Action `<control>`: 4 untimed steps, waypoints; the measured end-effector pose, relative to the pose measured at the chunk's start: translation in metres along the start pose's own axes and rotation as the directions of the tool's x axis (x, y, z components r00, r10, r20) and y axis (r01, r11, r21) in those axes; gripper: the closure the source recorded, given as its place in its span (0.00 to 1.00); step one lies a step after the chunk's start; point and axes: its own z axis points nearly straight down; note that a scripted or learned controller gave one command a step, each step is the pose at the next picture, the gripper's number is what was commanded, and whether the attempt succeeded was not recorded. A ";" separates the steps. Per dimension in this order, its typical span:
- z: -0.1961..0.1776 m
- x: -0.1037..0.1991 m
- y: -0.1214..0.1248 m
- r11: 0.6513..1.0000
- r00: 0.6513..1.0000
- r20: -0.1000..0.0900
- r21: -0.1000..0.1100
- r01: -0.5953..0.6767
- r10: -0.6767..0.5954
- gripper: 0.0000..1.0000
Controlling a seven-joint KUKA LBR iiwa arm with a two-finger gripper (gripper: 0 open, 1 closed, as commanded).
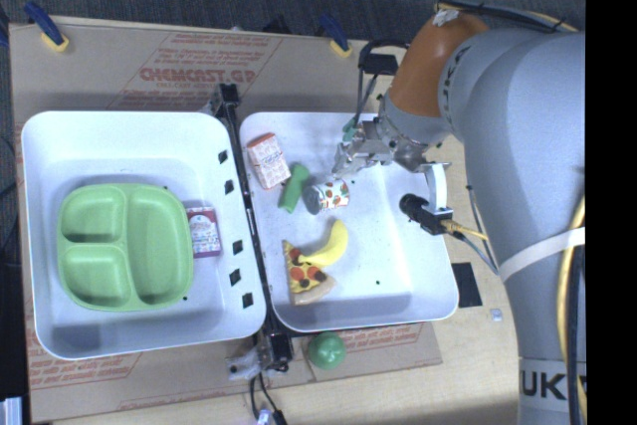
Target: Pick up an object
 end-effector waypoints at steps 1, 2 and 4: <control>-0.137 0.047 -0.024 1.000 1.000 0.000 -0.006 -0.004 0.004 1.00; -0.135 0.046 -0.024 1.000 1.000 0.000 -0.003 -0.004 0.004 0.00; -0.135 0.046 -0.024 1.000 1.000 0.000 -0.003 -0.004 0.004 0.00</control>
